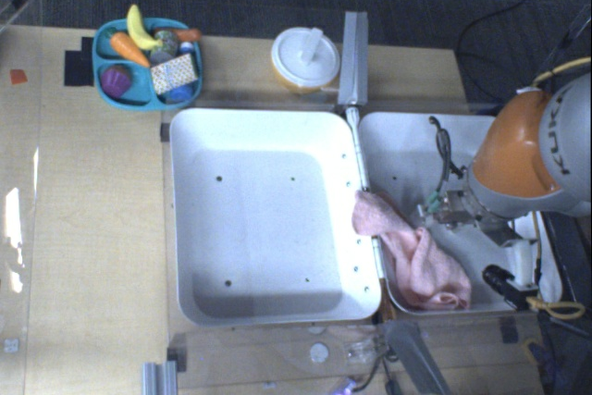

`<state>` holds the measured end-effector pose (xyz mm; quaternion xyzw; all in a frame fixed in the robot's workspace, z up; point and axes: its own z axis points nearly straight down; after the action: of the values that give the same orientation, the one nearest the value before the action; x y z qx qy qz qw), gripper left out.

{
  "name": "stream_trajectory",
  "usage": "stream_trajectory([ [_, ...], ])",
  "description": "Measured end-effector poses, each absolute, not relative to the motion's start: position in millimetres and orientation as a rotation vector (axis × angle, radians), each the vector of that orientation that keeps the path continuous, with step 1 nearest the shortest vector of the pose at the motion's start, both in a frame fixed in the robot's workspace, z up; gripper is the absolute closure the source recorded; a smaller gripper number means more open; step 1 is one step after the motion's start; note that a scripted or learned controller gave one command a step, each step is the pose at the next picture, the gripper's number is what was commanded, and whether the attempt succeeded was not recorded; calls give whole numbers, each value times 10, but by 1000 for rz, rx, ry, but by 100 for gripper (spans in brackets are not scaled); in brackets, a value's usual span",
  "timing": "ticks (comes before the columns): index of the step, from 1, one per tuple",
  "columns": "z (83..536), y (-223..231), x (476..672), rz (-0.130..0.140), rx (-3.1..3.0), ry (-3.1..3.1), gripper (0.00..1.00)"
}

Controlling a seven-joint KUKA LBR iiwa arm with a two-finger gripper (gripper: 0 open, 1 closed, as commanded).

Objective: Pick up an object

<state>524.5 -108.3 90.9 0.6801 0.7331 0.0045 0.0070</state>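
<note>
The crumpled pink cloth (413, 256) lies in the near left corner of the right white bin (407, 136), one fold draped over the rim toward the left bin (259, 217). It looks light, limp and easy to bunch; a raised ridge suits pinching best. Beyond it, right of the cloth, hangs the hand (444, 210); whether spread or closed, I cannot tell.

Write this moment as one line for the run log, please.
gripper: low in right bin | pink cloth: beside gripper, draped over divider | left bin: untouched | grasp: cannot tell
</note>
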Motion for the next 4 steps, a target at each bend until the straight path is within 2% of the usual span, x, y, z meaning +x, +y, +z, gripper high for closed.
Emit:
stream_trajectory([
  [1,918,-1443,5131,9,1877,2505,0],
  [2,907,-1075,5427,12,1598,2687,0],
  [3,907,-1075,5427,12,1598,2687,0],
  [4,905,-914,5612,12,1747,2595,0],
])
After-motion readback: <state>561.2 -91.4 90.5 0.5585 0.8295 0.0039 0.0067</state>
